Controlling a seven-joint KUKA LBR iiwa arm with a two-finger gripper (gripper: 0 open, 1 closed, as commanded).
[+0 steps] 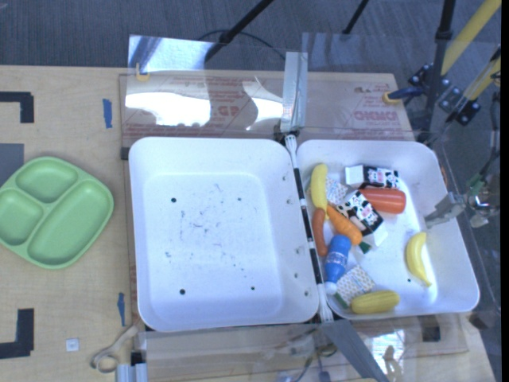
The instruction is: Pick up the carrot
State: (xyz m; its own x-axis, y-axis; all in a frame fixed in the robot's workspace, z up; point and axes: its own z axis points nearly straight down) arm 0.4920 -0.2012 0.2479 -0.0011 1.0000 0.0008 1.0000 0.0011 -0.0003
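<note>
Overhead slanted view of a wooden counter (pixel 64 94) w/ two shallow white bins side by side. Left bin (pixel 211 229) has bare floor w/ faint scuff marks. Right bin (pixel 453 269) holds a cluster of toy foods along its left half. The carrot (pixel 318 229), a slim orange piece, lies lengthwise just beside the bin's left wall, below a yellow banana (pixel 318 185) and touching a blue bottle (pixel 337 258) at its lower end. A second orange piece (pixel 344 223) sits at an angle just right of it, next to a black-and-white cow-print carton (pixel 359 211) and a red-orange cylinder (pixel 385 200). Another banana (pixel 418 259) lies near the right wall; a yellow corn cob (pixel 375 301) near the front edge. Pincer (pixel 439 213) sits at the bin's right rim, well apart from the carrot; can't tell if its tips are apart or together, nothing seen between them. A green divided plate (pixel 54 211) rests on the counter, far left.
</note>
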